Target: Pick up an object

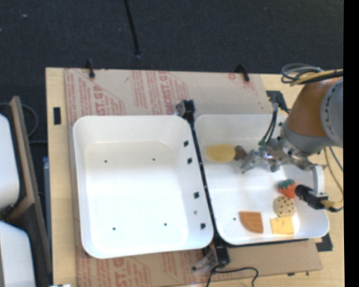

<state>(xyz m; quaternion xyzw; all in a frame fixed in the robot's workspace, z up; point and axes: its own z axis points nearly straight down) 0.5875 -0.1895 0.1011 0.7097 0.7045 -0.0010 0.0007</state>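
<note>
1. Over the right bin (227,124) you see the gripper (246,160) reaching in from the right, low above the bin floor, just beside the yellow oval piece (221,153); a small dark object (240,152) sits between them, touching or nearly touching the fingers

2. You cannot tell whether the claw is spread or pressed together: the metal parts blur into one grey shape, and nothing shows clearly pinched in it

3. You have several candidates, all in the right bin: the yellow oval piece at upper left, an orange-brown piece (251,221) and a yellow square (282,225) along the near wall, a round speckled cookie-like piece (283,206) just above the square, and a red-orange item (287,188) beside the arm's black fitting

4. Judging by where the arm hangs, it is lined up on the oval or the dark bit; the other four lie well apart from it

5. The left bin (84,130) sits beside the right, their walls touching at the black divider (197,172), likely so a lifted piece can cross easily

6. Expect trouble if the fingers land on the oval's rounded edge: it could slide away
</note>
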